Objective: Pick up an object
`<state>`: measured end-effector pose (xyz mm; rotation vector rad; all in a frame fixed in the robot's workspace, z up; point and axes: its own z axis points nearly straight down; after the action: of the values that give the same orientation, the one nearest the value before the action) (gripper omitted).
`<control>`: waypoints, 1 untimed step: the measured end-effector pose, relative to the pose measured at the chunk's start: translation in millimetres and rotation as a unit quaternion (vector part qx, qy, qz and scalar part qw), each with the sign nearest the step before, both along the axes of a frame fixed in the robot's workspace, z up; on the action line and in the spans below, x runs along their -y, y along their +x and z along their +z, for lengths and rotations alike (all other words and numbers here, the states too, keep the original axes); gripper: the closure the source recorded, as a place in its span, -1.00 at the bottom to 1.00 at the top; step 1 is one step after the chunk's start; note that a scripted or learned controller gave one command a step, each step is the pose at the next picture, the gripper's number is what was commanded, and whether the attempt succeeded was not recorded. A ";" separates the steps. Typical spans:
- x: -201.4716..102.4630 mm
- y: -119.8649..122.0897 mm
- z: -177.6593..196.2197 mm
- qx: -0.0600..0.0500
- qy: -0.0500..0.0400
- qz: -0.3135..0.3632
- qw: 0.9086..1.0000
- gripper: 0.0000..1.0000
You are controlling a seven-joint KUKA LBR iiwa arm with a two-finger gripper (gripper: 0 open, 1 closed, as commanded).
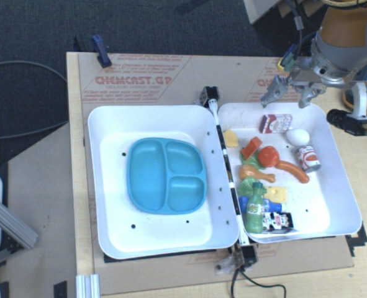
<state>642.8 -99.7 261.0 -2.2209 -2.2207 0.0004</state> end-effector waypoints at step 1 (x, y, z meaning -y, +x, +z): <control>38.8 -23.1 -61.8 0.000 -0.001 0.000 1.000 -1.00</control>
<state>619.7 -138.5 199.2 -2.2220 -2.2202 0.0022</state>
